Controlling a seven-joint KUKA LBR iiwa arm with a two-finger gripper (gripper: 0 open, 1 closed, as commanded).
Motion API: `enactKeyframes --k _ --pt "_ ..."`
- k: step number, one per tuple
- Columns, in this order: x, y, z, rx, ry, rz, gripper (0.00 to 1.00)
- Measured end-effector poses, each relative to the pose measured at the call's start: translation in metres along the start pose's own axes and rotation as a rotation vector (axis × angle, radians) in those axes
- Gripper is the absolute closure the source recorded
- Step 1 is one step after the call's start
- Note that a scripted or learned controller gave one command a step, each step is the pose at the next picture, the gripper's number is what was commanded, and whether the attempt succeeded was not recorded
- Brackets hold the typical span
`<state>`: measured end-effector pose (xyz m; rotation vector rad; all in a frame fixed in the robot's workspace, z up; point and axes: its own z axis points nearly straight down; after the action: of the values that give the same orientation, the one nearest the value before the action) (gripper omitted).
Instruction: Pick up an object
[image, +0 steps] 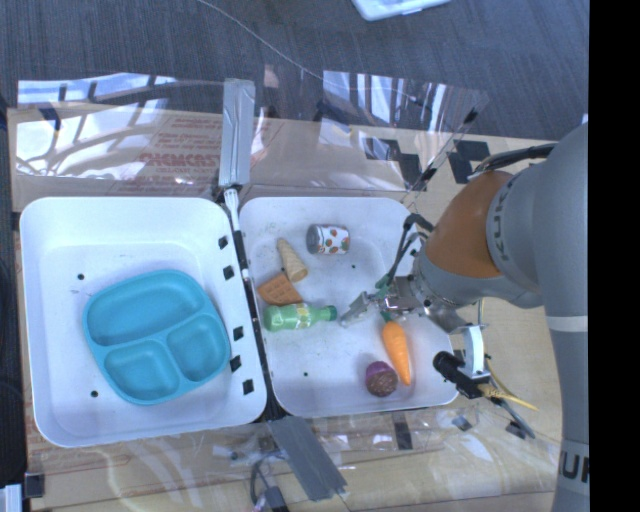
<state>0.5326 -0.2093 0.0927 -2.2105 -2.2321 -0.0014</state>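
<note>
We see the gripper (372, 305) low in the right bin (300, 395), fingers apart on nothing, the carrot (397, 350) just near it, a green bottle (296, 317) left, a purple ball (380, 378) nearby.

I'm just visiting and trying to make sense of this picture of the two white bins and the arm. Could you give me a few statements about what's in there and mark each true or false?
1. The blue divided plate lies in the left bin. True.
2. The carrot lies in the left bin. False: it lies in the right bin, just below the gripper.
3. The green bottle stands upright. False: it lies on its side, near the wall between the bins.
4. A small printed can lies near the right bin's far side. True.
5. The dark purple round item sits on the blue plate. False: it rests on the right bin's floor, beside the carrot's lower end.
</note>
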Motion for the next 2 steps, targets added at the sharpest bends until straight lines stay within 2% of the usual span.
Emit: enactKeyframes --k 1,2 --pt "-0.0008 0.0002 -0.0087 0.002 -0.001 -0.004 1.00" --pt "-0.0009 0.0001 -0.0086 0.003 -0.001 -0.004 0.00"
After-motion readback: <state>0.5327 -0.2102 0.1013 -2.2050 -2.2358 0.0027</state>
